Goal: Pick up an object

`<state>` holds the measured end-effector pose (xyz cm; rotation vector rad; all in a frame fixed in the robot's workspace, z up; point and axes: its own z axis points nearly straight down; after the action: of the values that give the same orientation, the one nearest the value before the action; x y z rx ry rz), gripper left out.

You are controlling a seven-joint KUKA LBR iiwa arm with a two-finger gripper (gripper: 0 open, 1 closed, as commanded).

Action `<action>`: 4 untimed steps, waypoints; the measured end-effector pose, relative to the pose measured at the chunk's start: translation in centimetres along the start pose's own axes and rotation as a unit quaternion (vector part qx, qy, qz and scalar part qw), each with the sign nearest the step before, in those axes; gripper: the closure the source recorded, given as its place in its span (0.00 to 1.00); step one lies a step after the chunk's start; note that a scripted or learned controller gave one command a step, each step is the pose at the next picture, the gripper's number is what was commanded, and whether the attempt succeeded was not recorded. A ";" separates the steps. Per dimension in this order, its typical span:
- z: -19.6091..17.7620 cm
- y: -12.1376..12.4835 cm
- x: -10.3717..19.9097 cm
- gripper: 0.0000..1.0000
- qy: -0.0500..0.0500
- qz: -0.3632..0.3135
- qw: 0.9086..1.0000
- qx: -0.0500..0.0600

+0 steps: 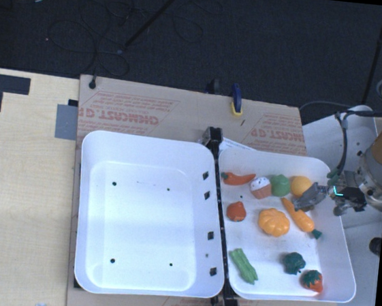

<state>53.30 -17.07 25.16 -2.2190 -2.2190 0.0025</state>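
While its hold is unclear, gripper (315, 196) just above carrot (299, 216) in right bin (341, 279)

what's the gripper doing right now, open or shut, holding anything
Gripper: low over the right bin, beside the orange carrot; whether it is open or shut cannot be told, and nothing is seen held.

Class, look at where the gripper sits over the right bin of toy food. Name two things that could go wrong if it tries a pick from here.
1. The gripper sits at a tight cluster: the long orange toy carrot, the round yellow-orange toy fruit and the green toy vegetable lie close together, so it may nudge or catch the wrong one.
2. The carrot lies near the white right bin's far wall, so a pick there may clip the rim.
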 end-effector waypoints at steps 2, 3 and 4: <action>15.4 8.2 2.8 1.00 0.000 0.001 1.000 0.000; 15.4 8.1 2.7 0.00 0.000 0.001 1.000 0.000; 14.5 8.1 2.6 1.00 0.000 0.002 1.000 0.001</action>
<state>61.35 -14.46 10.68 -2.2234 -2.2135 0.0041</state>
